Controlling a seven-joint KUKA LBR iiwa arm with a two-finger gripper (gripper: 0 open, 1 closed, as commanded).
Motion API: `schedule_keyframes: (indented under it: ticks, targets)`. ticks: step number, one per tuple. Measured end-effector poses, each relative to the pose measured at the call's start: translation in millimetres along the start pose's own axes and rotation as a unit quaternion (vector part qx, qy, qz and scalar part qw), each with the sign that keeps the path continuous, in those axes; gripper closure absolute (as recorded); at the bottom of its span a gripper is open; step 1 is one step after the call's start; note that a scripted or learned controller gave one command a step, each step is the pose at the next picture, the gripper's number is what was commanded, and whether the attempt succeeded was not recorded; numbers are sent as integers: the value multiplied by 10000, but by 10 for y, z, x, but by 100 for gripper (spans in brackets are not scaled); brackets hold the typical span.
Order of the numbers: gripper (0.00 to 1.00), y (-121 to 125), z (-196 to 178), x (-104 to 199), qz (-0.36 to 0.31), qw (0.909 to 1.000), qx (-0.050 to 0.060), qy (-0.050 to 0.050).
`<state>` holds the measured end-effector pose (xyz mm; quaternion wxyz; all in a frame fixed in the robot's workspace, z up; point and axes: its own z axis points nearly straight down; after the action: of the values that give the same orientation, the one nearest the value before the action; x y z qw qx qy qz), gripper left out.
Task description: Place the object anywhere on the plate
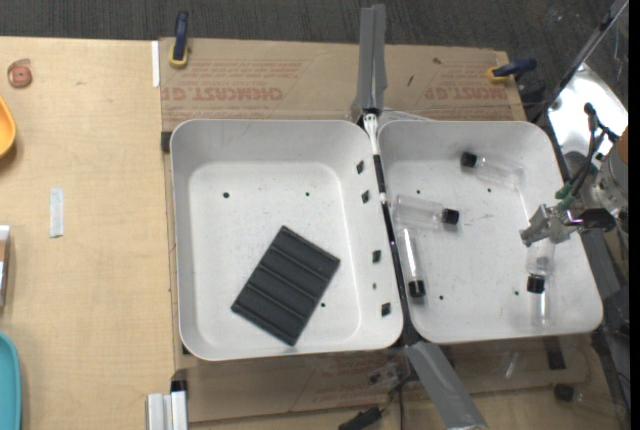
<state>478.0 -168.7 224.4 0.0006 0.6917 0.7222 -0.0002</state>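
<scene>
A dark ribbed rectangular plate (287,284) lies tilted on the floor of the left bin (200,218). Several clear tubes with black caps lie in the right bin (500,133): one at the back (482,164), one near the middle (428,213), one along the left wall (411,266) and one near the front right (538,294). My gripper (541,228) hangs over the right bin's right side, just above and behind the front right tube. Nothing is visibly held in it.
A metal divider bar (372,68) runs between the two bins. Clamps (180,38) hold the cardboard sheet at the back. The arm's wrist (595,188) enters over the right bin's right rim. A wooden bench top (80,218) extends to the left.
</scene>
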Motion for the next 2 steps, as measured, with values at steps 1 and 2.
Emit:
schedule_keyframes:
  ticks: [1,2]
  targets:
    - [100,1215,-263,283,-155,9999,14,-5]
    - [100,1223,-375,1055,397,9992,20,-4]
